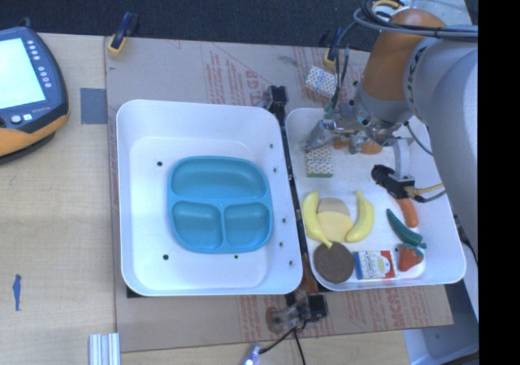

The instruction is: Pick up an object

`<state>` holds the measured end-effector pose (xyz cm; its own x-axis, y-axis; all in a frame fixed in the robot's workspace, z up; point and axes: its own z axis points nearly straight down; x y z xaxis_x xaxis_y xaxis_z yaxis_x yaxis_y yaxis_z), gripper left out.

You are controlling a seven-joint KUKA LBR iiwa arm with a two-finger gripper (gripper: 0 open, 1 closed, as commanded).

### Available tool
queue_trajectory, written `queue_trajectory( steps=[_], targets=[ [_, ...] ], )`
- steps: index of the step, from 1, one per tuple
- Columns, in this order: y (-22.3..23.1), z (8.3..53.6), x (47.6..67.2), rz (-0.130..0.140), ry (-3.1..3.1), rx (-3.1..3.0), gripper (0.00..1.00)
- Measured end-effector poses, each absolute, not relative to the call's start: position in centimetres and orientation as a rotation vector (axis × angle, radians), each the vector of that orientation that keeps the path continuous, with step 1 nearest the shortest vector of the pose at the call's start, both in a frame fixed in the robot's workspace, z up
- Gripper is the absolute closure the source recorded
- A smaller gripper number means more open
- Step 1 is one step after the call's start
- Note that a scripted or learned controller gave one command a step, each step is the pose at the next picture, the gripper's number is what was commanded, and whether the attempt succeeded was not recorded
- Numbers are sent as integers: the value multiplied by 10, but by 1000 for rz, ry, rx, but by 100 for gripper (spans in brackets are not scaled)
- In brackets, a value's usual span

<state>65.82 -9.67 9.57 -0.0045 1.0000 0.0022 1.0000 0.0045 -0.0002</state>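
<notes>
Two shallow white plastic bins sit side by side. The left bin (130, 193), well off to the claw's left in the view, holds one thing: a light blue plastic plate with three compartments (219, 202), lying flat in the middle of the bin.

The right bin (443, 262) holds all the loose things. The claw (341, 134) hangs over this bin's far left corner, close to the wall shared with the other bin. Just below the claw and slightly to its left lies a small green-and-white checkered packet (319, 162), the nearest thing to it; I cannot tell whether the two touch. Farther toward the near rim lie two yellow toy bananas, one on the left (311, 219) and one on the right (362, 219), curving around a pale beige round disc (333, 210). Beyond them from the claw, a dark brown round cookie (333, 262) lies against the near rim, with a small white, red and blue carton (375, 264) just to its right. Down and to the claw's right lie an orange toy carrot (409, 211), a green toy vegetable (404, 228) and a red piece (409, 258), close together.

Whether the claw is released or clenched cannot be told from this angle, and nothing can be seen gripped in it.
</notes>
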Motion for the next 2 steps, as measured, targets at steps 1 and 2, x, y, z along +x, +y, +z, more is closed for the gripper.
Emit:
queue_trajectory(
  steps=[1,2],
  targets=[
    [-94,92,656,3,-2221,-2214,0],
    [-94,102,656,6,-2221,-2210,100]
  ],
)
